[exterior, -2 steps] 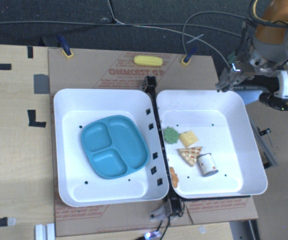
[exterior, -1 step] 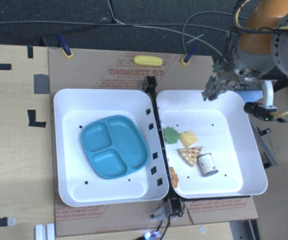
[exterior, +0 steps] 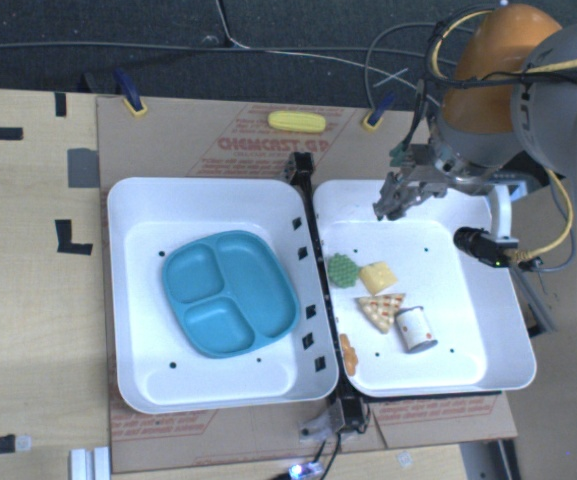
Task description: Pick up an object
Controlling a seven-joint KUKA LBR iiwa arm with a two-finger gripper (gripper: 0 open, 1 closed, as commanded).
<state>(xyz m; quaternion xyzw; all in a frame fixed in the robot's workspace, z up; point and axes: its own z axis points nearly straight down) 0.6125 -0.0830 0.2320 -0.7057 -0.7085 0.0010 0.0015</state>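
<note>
A blue divided plate (exterior: 230,293) is seen lying flat in the left bin (exterior: 128,268). In the right bin (exterior: 508,358), a green piece (exterior: 343,269), a yellow chunk (exterior: 377,277), a pizza-like wedge (exterior: 381,311), a small grey can (exterior: 415,329) and an orange sliver (exterior: 348,353) are clustered near the left wall. All are judged light and stiff; the can may roll, so its sides should be taken. The gripper (exterior: 396,204) hangs above the bin's far edge, nothing between the jaws; whether they are apart cannot be told.
</note>
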